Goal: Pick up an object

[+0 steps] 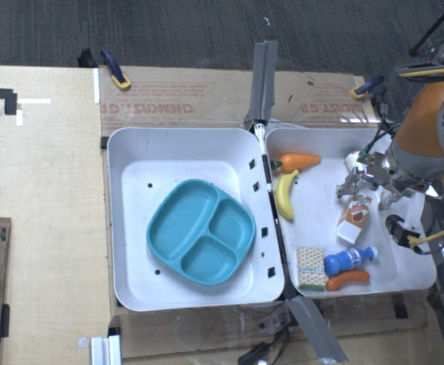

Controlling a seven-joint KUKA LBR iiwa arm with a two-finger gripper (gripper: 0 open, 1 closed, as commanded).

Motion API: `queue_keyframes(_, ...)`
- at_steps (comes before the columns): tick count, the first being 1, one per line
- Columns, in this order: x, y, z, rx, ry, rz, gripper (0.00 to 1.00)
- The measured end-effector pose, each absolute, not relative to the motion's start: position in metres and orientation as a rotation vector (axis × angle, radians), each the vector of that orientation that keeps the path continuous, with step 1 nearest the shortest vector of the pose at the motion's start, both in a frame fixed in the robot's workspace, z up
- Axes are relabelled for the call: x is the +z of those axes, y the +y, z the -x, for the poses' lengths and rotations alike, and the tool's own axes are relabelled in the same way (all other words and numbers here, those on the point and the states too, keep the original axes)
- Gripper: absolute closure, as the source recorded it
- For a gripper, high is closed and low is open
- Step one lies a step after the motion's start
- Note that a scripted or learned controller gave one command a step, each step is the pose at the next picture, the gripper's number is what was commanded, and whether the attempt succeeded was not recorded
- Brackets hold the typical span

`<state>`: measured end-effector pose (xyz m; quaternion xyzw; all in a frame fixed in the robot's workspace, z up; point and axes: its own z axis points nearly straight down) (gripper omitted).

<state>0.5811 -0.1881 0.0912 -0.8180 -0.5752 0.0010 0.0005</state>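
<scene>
My gripper [356, 186] hangs over the right bin [313, 211], near its right side. Just below it in the view lies a small white and orange carton [354, 221]; whether they touch I cannot tell. An orange carrot [298, 160] and a yellow banana [285, 195] lie by the bin's left wall. Along the front are a blue bottle [348, 260], a reddish sausage [348, 280] and a pale patterned packet [310, 268]. A small white object [353, 160] sits just behind the gripper.
The left bin [131, 204] holds a blue divided plate [201, 232]. A grey divider post [264, 82] rises between the bins at the back. Cables and the arm's orange band [427, 124] crowd the right edge. Clamps [115, 71] hold cardboard behind the bins.
</scene>
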Motion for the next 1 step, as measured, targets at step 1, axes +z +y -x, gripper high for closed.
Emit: queue_keyframes(1,0.0914,-0.1261,-0.5466,0.003,-1.837,2.546,0.0)
